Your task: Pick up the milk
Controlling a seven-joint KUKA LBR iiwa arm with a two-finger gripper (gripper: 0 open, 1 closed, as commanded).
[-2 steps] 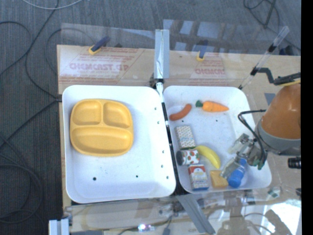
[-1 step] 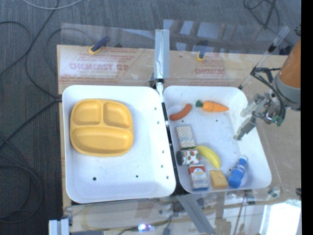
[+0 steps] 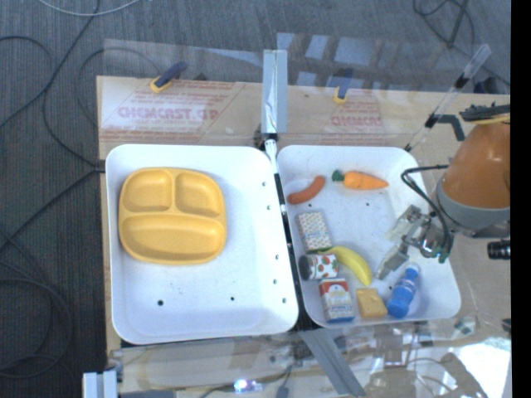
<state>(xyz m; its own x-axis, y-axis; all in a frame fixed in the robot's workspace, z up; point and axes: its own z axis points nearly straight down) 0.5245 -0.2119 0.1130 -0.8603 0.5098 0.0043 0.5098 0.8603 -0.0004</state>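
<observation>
So from the overhead camera there are two white bins side by side, and I'll use the right bin (image 3: 369,160) as my anchor. The milk (image 3: 335,298) is a small red-and-white carton lying at that bin's near edge, pretty hemmed in: a red can (image 3: 319,266) just behind it, a yellow block (image 3: 370,303) just to its right, and one banana (image 3: 353,264) angled behind the two. Further right of the block sits one blue bottle (image 3: 402,293), close to the bin's near-right corner. Toward the far wall of the bin you've got one carrot (image 3: 362,181) and one sausage (image 3: 306,190), with a patterned box (image 3: 314,230) between those and the can. The open floor is mostly mid-bin, right of the box. The gripper (image 3: 398,255) hangs over the right side of the bin, just behind the bottle, well apart from the milk; fingers look spread apart with nothing between them. The left bin (image 3: 199,305) holds one yellow divided plate (image 3: 172,215), lots of bare floor around it.
</observation>
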